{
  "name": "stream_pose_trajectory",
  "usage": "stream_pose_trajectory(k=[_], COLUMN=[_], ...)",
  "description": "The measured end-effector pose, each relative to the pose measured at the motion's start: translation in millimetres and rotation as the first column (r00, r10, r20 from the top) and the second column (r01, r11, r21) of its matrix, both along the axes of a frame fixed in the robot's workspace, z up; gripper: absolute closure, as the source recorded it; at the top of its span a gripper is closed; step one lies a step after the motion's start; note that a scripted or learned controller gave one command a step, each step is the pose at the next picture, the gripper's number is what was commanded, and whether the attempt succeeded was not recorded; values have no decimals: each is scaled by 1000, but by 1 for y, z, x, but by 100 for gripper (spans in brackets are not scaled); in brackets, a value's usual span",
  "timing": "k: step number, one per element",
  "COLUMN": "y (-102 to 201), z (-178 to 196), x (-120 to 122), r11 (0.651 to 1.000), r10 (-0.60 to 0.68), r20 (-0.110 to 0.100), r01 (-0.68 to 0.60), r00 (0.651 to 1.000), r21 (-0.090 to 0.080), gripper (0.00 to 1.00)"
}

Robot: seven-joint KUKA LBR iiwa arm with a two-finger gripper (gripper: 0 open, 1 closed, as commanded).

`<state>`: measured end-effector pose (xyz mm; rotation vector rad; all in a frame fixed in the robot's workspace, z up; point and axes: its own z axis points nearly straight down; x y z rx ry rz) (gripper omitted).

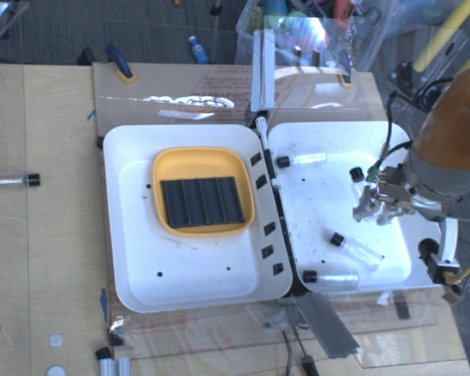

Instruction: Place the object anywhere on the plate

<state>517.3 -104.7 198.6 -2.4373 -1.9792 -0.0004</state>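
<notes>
A yellow plate (166, 171) sits in the left bin (133, 265). A dark grey ribbed slab (202, 202) lies flat on it, covering most of its middle. In the right bin (392, 269) lie clear tubes with black caps: one (301, 160) at the back left, one (354, 248) near the middle and one (327, 276) along the front wall. My gripper (377, 207) hangs over the right side of the right bin, just above and right of the middle tube. A black cap (356, 175) shows beside it at the back.
A black divider (270, 210) with small clips runs between the two bins. Clear plastic tubs with coloured items (321, 14) stand behind the right bin. A marker (12, 180) lies on the wooden bench at the far left.
</notes>
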Motion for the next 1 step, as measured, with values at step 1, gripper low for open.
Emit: stream_pose_trajectory(k=[1], y=[13], z=[-12], x=[7], r11=[952], r10=[307], r20=[-2], r01=[-307], r00=[952], r21=[1], gripper=[100])
